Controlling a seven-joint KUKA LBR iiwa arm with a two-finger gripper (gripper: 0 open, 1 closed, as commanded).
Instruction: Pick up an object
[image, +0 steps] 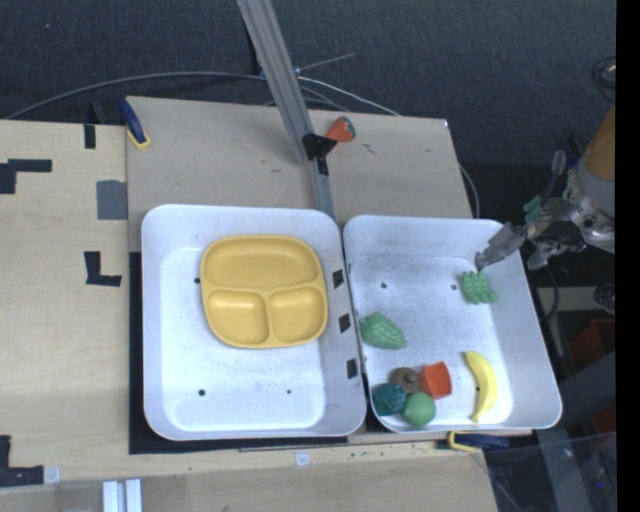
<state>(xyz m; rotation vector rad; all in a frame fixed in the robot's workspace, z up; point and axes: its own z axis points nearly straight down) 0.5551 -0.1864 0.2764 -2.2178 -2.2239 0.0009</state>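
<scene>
The right bin (430, 240) holds several toys. A green bumpy cluster (479, 288) lies near its right wall. A green leafy piece (382, 331) sits at the left side. Along the front are a yellow banana (483, 385), an orange-red block (436, 380), a brown ring (405, 377), a teal lump (389, 399) and a green ball (420, 409). My gripper (518, 254) hangs over the bin's far right rim, just above and right of the green cluster. It is open, with nothing between its fingers (494, 251).
The left bin (170, 330) carries a yellow divided plate (265, 290). A grey pole (285, 80) slants down to the bins' back edge, with an orange-tipped clamp (340, 129) beside it. The bench (60, 250) extends to the left.
</scene>
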